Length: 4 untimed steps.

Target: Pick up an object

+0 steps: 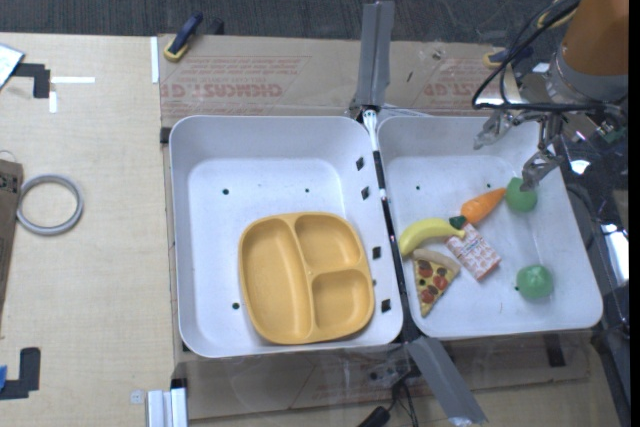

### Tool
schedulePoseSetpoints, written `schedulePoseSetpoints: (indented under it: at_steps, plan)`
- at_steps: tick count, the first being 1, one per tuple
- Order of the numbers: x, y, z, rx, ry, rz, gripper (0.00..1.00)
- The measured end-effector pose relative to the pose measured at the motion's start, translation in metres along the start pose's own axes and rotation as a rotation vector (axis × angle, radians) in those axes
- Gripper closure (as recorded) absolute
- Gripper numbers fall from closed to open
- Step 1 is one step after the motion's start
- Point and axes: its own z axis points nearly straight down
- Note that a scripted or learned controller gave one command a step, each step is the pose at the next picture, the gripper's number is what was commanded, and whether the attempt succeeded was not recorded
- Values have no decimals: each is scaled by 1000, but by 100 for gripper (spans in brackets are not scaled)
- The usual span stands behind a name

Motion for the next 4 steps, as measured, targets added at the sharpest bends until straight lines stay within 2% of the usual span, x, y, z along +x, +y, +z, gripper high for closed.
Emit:
schedulePoseSetpoints:
  at_steps: [1, 2, 3, 4]
  plan:
    - [44, 53, 21, -2, 2, -159, 0]
    - [29, -8, -15, 1, -2, -386, 0]
    - [36, -4, -25, -1, -1, -275, 0]
    - [46, 5, 69, -1, -1, -371, 0]
